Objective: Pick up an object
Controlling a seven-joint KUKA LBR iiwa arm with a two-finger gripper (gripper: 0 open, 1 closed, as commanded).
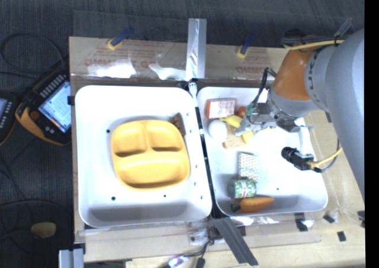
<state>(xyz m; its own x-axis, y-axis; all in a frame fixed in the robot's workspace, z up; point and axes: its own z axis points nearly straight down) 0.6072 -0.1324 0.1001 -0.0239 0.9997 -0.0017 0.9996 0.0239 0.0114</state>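
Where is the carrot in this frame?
The carrot lies in the right bin, along its near wall, just below the green can.

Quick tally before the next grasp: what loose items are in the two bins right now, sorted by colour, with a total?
Yellow: 2, the divided tray in the left bin, a small piece in the right bin
Brown: 1, a small block
Red-orange: 2, a box, a carrot
White: 2, an egg-like ball, a patterned packet
Green: 1, a can
Total: 8
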